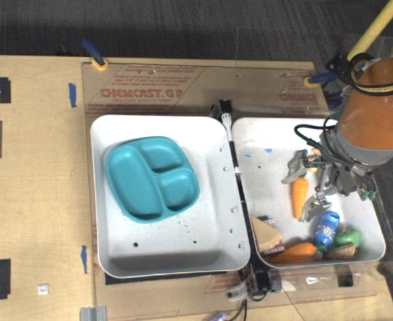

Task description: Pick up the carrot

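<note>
Orange carrot (299, 198) seemingly between fingers (295, 170).

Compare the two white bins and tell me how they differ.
The left bin holds one big thing, a teal divided plate; the right bin holds several small things, among them a carrot and a blue bottle. The gripper hangs over the right bin, by the carrot; nothing reaches over the left bin. Both are shallow, white, round-cornered and sit side by side.

Printed cardboard behind the bins

The cardboard sheet (196, 85) just beyond the left bin (103, 179) bears reddish, upside-down lettering, too blurred to read reliably.
</note>
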`<state>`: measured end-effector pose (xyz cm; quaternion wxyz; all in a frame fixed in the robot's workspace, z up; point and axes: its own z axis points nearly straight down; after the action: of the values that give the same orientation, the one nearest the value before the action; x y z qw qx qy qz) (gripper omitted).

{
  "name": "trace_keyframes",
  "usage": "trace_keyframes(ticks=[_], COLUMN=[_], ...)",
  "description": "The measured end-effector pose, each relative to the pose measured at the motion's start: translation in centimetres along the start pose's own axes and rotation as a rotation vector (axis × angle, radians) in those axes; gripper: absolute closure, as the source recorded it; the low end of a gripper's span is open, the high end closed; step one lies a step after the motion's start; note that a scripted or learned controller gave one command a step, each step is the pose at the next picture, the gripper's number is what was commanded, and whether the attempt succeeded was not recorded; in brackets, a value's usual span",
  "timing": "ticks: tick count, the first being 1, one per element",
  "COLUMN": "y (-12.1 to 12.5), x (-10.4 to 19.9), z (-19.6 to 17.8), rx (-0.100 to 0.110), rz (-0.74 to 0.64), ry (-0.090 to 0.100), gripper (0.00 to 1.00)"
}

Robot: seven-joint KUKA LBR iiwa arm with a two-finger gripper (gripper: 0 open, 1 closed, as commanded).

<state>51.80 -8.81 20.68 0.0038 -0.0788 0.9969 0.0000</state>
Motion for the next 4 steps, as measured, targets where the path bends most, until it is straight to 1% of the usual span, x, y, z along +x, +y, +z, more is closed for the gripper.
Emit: trace_keyframes(ticks=[1,2,3,4], y=[-2.0,-1.9,-0.5,-0.5], x=[-1.7,-1.8,-7.0,-6.8], z=[10.9,10.0,-1.8,-1.5], rx=[0.002,0.002,0.002,-0.001], rz=[-0.073,-0.075,-0.250,-0.249], ry=[-0.006,-0.009,-0.010,-0.002], gripper=[0.00,1.00,1.00,0.00])
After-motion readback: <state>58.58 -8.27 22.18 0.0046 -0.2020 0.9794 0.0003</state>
